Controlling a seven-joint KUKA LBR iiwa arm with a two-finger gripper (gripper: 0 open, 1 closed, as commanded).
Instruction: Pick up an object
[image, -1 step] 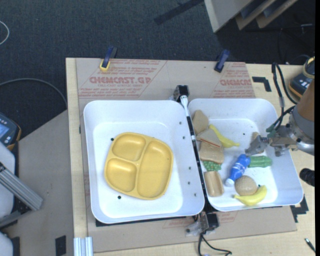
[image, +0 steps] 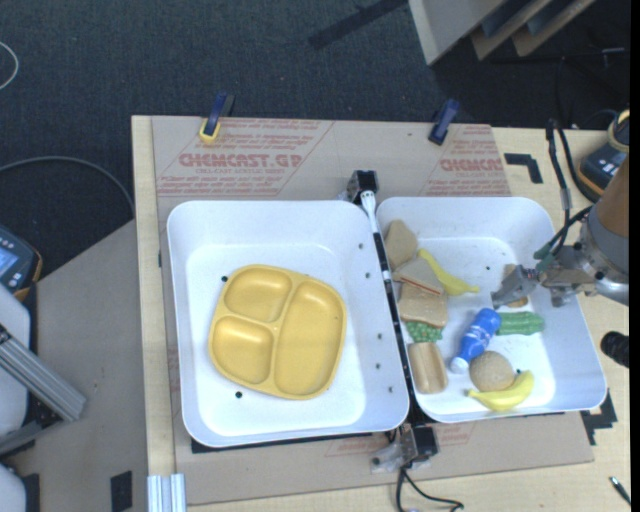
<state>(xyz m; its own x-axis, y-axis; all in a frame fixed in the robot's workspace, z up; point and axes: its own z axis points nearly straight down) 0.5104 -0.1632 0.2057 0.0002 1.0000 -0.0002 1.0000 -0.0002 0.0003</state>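
Camera view: the table (image: 300, 150) carries two white bins side by side. The left bin (image: 190, 240) holds a yellow tray (image: 278, 330) with three compartments, lying near its centre. The right bin (image: 470, 220) holds the loose objects. At its 9 o'clock edge sits a stack: a tan piece (image: 400, 240) at the top, a sandwich (image: 420, 305) below it, and a bread roll (image: 427, 367) lower still. A small yellow banana (image: 445, 275) lies just beside the sandwich at 3 o'clock. Near the bin's centre a blue bottle (image: 476, 337) lies tilted, with a green piece (image: 520, 323) just beside it at 3 o'clock. At 6 o'clock of the bottle sits a round tan ball (image: 491, 371), touching a second banana (image: 503, 393) that curves under it. The arm (image: 610, 240) comes in from 3 o'clock, and the gripper (image: 512, 287) hangs over the right bin, above the green piece and bottle. I cannot tell whether the jaws are open or closed; no object is seen between them.
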